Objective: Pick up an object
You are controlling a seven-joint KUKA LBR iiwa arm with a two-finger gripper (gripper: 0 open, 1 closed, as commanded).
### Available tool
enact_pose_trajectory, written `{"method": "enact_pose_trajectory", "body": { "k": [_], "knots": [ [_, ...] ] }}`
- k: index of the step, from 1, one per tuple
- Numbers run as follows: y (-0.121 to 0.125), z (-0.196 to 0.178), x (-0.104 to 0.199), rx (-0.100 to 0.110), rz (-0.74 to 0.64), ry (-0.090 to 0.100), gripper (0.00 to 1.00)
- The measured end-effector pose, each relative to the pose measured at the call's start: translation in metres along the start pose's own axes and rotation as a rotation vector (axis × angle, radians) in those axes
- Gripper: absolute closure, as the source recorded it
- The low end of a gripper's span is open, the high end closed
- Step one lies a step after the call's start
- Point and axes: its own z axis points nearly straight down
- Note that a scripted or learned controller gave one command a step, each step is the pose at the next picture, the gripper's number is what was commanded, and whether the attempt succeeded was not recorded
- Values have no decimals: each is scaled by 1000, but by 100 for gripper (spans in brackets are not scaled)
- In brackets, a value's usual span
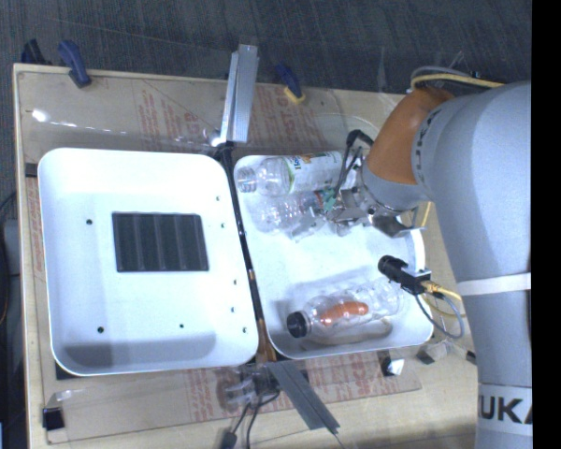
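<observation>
Over right bin (285,340), arm (467,157) angled down, gripper (332,204) at clear bottles (285,190)

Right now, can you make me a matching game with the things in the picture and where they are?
Things:
1. bottle with the black cap
2. clear bottle
3. dark grille
4. blue clamp

Places:
A. far-left edge of the bench
B. near end of the right bin
C. floor of the left bin
D. far end of the right bin

Pairs: 1-B, 2-D, 3-C, 4-A
</observation>
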Motion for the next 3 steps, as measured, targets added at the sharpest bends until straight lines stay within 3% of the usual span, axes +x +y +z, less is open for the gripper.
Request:
{"method": "enact_pose_trajectory", "body": {
  "k": [1,3],
  "knots": [
    [40,7,-11,46,-266,15,0],
    [40,7,-11,46,-267,15,0]
  ]
}}
